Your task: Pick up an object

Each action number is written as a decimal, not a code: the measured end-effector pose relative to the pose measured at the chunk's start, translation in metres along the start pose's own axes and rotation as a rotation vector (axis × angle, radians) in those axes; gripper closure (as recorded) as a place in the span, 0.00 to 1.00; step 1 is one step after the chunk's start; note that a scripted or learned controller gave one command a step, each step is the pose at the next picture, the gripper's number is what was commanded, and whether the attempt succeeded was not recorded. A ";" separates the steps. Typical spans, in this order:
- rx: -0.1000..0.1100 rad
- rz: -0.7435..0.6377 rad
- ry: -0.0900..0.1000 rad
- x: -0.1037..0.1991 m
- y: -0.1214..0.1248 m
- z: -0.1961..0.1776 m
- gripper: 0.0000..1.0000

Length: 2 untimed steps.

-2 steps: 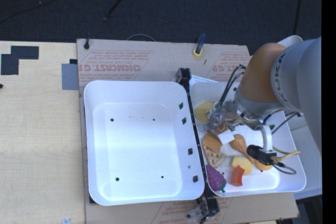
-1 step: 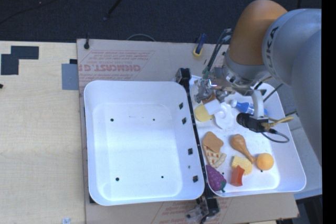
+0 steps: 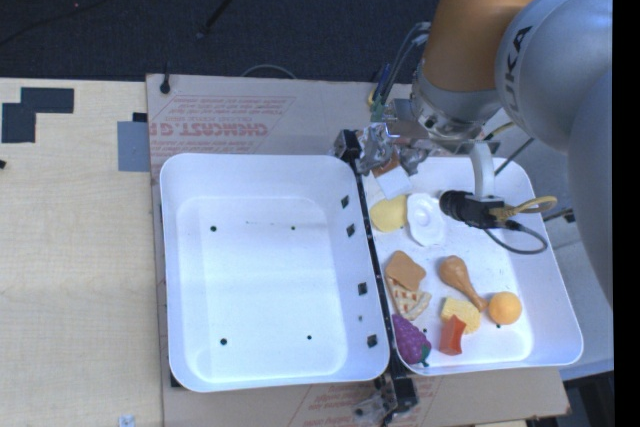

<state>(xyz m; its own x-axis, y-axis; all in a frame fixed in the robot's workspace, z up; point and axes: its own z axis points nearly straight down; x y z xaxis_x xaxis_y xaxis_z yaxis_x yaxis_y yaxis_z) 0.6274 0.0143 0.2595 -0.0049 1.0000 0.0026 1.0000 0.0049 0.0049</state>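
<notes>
**Hand Poised at the Far Left Corner of the Right Bin**

The hand (image 3: pixel 384 151) is being held over the far left corner of the right bin (image 3: pixel 545 295), close to the wall where this bin is meeting the left bin (image 3: pixel 260 285). Whether the hand is released or clenched cannot be told from this slant. It is being carried by the grey arm (image 3: pixel 565 65), which is reaching in from the right with its orange band (image 3: pixel 480 15) turned up toward the camera.

Every thing that could be picked is lying in the right bin. Nearest the hand, a yellow rounded piece (image 3: pixel 388 213) is resting by the left wall, with a white piece (image 3: pixel 425 219) just beside it on the right. Further toward the near edge, a brown bread slice (image 3: pixel 404 268) is lying against a pale checked wedge (image 3: pixel 409 301), and a purple bunch (image 3: pixel 410 339) is sitting in the near left corner. A tan drumstick (image 3: pixel 460 277) is lying near the middle of the bin. An orange ball (image 3: pixel 505 308) is resting to its right, and a yellow block (image 3: pixel 462 314) is touching a red piece (image 3: pixel 451 339) just beside the ball.

Both bins are being borne on a cardboard sheet (image 3: pixel 220 115) printed in red, which is spread over the pale wooden surface (image 3: pixel 70 265).
</notes>
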 end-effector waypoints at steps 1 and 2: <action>0.005 0.002 -0.001 0.031 0.017 -0.005 1.00; 0.005 0.009 -0.004 -0.019 0.017 -0.028 1.00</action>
<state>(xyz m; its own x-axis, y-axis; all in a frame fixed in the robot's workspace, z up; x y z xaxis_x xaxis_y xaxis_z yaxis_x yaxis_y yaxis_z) 0.6439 -0.0043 0.2871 0.0037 1.0000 -0.0017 1.0000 -0.0037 0.0002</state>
